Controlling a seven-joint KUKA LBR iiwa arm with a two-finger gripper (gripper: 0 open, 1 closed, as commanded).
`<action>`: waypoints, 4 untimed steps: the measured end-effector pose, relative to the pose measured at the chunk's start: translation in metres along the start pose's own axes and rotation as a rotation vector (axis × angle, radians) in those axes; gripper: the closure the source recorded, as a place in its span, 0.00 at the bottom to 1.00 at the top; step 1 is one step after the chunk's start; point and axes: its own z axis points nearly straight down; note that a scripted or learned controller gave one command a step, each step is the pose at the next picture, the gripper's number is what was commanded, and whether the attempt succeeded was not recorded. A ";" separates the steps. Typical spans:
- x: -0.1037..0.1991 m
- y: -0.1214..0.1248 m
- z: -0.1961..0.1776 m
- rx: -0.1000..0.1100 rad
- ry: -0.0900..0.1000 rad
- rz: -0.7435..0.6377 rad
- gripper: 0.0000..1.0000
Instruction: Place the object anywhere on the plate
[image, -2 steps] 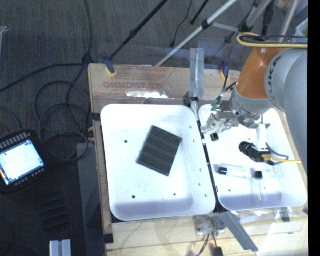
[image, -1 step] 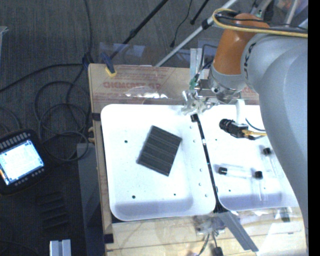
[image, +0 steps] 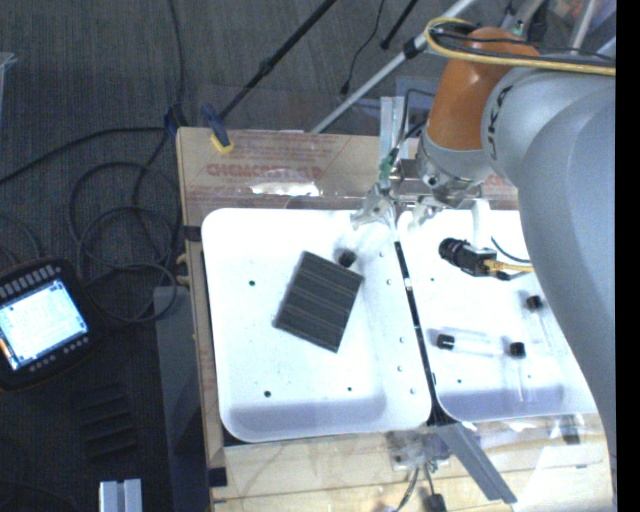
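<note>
A dark grey ribbed plate (image: 318, 301) lies tilted in the middle of the left bin (image: 240, 360). A small black object (image: 347, 258) rests on the bin floor just off the plate's far right corner; I cannot tell whether it touches the plate. My gripper (image: 388, 213) hangs over the far right corner of the left bin, close to the divider between the bins and a little beyond the small black object. Nothing is visibly held in it.
The right bin (image: 500, 390) holds a clear tube with a black end (image: 464, 342) and two small black pieces (image: 516, 349) (image: 533, 301). The arm covers that bin's right side. Wooden bench (image: 270, 165) lies behind the bins.
</note>
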 end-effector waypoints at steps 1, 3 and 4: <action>-0.008 -0.073 -0.081 -0.001 0.002 -0.232 0.00; 0.023 -0.055 -0.089 -0.005 0.002 -0.886 0.00; -0.032 -0.090 -0.100 -0.004 0.001 -0.867 0.00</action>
